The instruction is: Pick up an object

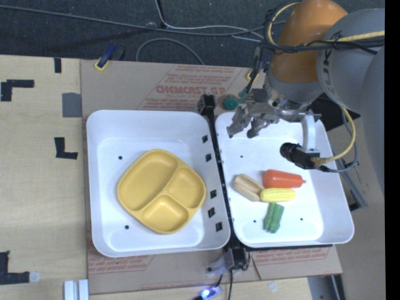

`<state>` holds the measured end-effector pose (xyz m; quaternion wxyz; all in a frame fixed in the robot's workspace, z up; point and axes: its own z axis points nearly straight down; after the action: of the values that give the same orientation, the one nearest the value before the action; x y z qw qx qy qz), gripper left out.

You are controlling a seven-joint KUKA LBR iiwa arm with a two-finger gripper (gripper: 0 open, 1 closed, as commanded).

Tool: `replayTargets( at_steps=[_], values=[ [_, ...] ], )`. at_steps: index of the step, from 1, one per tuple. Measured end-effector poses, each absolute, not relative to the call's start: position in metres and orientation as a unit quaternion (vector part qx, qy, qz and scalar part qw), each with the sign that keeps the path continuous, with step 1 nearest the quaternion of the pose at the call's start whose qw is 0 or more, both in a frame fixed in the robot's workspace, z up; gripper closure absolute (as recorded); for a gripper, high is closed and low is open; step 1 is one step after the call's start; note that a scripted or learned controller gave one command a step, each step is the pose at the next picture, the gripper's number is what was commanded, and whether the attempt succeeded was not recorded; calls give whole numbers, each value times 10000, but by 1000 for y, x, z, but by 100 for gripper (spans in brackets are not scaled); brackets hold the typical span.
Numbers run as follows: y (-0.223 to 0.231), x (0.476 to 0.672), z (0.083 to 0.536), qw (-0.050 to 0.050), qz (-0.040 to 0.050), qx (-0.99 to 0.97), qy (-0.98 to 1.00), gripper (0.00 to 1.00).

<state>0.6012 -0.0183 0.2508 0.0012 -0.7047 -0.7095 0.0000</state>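
While the grey arm w/ the orange band reaches in from the right, its two-finger gripper [245, 129] hangs over the top left corner of the right shallow white bin [331, 227]. Its fingers are spread apart w/ nothing between them. Lower in that bin lie a tan bread roll toy [247, 187], an orange carrot toy [283, 179], a yellow corn toy [277, 195] & a green veg toy [273, 217], all close together. The left shallow white bin [100, 186] holds a yellow plastic plate w/ three sections [161, 190].

4 toy foods [270, 192] clustered in right bin [331, 230] — untouched.
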Motion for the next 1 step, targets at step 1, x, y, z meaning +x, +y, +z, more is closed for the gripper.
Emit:
replayTargets(
  at_steps=[1],
  values=[
    [38,582,252,15,3,-7047,-7095,100]
  ],
)
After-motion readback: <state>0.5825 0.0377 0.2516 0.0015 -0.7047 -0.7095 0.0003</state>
